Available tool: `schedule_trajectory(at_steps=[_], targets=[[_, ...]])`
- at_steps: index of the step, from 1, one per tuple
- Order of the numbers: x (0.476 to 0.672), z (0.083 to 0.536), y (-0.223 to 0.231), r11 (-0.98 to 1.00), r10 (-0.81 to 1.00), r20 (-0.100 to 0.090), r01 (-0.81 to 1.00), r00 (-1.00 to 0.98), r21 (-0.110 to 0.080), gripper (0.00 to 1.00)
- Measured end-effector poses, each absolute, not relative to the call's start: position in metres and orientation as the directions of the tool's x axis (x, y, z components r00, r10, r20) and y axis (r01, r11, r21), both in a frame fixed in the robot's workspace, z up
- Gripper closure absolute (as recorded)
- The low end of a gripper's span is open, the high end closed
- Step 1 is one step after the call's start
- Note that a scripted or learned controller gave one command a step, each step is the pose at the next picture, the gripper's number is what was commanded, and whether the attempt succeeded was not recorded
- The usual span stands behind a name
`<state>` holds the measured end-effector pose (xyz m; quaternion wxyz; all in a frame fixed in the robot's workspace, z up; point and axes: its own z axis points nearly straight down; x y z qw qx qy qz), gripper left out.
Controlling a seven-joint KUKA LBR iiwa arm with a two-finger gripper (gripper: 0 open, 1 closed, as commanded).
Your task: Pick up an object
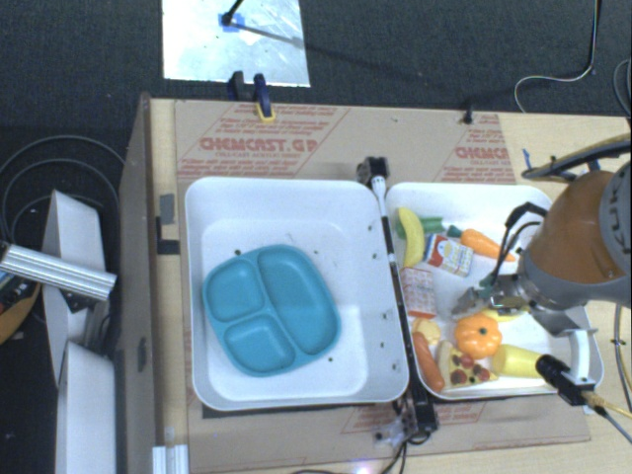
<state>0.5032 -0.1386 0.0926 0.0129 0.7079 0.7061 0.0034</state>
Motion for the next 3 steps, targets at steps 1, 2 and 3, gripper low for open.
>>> schedule_trajectory(at_steps=[1,2,3], targets=[[0.573,0.092,-0.113,0.006,1.0,-0.009,1.0,-0.006,0.02,0.0],[0.666,0.087,-0.093,0.003,1.0,-0.004,1.0,-0.003,-0.015,0.0],[0.663,0.096,-0.095,0.003,1.0,-0.005,1.0,-0.003,-0.012,1.0]])
